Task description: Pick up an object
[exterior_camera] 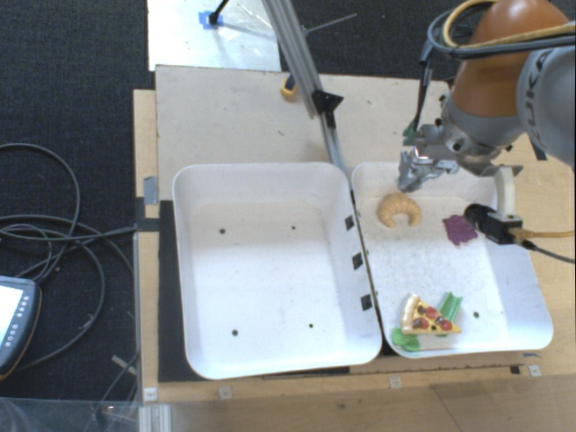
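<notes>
The bench (225, 124) carries two shallow white bins set edge to edge, so that anything lifted from one can be carried across the shared rim without a long traverse. The left bin (270, 268) has a bare floor marked by a few small dark dots; the right bin (513, 286) holds all the loose items, which makes it the working side for a pick. The arm (504, 70) reaches in from the right and is bent down over the far end of the right bin, placing its gripper (412, 176) directly above and just behind the croissant (399, 210). This alignment suggests the croissant is the intended target, since it lies closest to the tool and well apart from the other items. The gripper's metal tips point down toward the pastry, but their spread cannot be made out at this angle, and nothing is seen held in them. The croissant rests on the bin floor near the dividing rim. A toy pizza slice (430, 317) lies at the near edge of the same bin, with a green piece (448, 304) touching it. A small purple item (460, 229) lies beside a black fitting (490, 221) at the right.
</notes>
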Available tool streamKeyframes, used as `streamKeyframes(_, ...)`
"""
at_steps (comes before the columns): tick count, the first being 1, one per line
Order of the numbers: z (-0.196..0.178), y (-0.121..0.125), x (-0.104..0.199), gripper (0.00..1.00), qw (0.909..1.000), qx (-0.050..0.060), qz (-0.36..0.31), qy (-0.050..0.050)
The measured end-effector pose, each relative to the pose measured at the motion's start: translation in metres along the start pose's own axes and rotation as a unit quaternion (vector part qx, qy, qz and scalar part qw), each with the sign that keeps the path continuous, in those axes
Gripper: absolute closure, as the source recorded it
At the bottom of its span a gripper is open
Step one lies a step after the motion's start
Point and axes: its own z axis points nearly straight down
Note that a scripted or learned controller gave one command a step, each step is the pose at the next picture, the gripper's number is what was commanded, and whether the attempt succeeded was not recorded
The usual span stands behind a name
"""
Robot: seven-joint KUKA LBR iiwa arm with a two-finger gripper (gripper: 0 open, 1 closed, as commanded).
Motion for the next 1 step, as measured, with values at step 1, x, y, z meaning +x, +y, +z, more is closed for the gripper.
streamKeyframes(1,0.0145,0.0172,0.0505,1.0,1.0,0.001,0.001,0.0)
